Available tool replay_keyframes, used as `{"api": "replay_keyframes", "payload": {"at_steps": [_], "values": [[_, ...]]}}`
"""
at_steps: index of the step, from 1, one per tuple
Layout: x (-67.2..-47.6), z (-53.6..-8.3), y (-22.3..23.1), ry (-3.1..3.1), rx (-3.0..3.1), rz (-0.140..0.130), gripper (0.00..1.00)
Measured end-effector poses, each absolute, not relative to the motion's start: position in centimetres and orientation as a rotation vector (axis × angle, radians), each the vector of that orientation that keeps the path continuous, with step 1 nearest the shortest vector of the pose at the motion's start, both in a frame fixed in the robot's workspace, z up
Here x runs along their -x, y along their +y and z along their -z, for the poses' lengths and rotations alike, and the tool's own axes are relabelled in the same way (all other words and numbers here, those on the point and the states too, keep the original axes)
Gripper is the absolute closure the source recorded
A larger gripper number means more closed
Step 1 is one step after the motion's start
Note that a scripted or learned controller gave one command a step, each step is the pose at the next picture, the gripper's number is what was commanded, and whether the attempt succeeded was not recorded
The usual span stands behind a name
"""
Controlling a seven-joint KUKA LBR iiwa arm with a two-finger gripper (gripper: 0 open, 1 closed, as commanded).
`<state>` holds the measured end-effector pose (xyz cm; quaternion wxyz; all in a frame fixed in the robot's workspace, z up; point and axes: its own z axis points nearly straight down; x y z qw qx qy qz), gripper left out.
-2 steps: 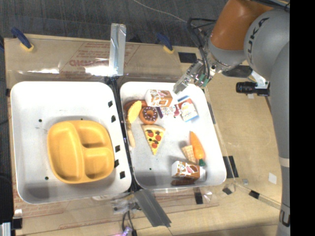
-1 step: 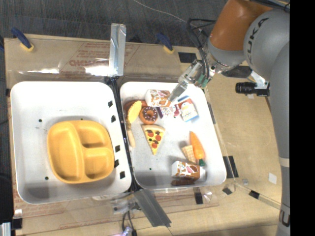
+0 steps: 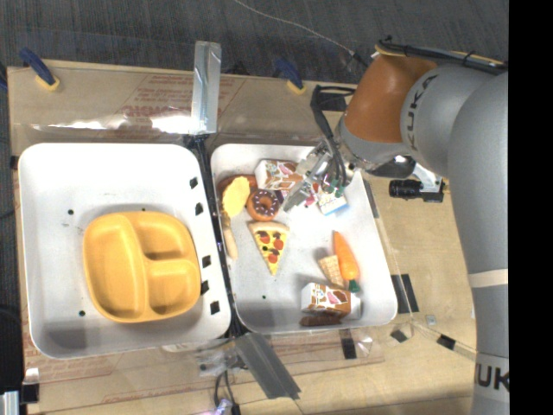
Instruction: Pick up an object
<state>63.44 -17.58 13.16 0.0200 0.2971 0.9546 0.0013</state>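
Gripper (image 3: 318,182) low over the right bin's (image 3: 373,258) upper part, finger state impossible to tell. Just left of it, touching or nearly so: small printed carton (image 3: 278,175), white with red and brown pictures. Beside that, a chocolate donut (image 3: 263,204) and yellow piece (image 3: 235,197); lower down, pizza slice (image 3: 271,245), carrot (image 3: 346,259), another carton (image 3: 328,299). In the left bin (image 3: 52,180): yellow divided tray (image 3: 141,264).

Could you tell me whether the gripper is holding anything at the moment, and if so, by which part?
It cannot be told: the gripper sits low among the toy boxes in the right bin.
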Motion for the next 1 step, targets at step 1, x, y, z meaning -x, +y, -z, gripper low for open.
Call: {"api": "replay_keyframes", "payload": {"at_steps": [1], "values": [[-54.15, -9.23, -16.77, 2.962, -1.048, 0.001, 0.00]]}}
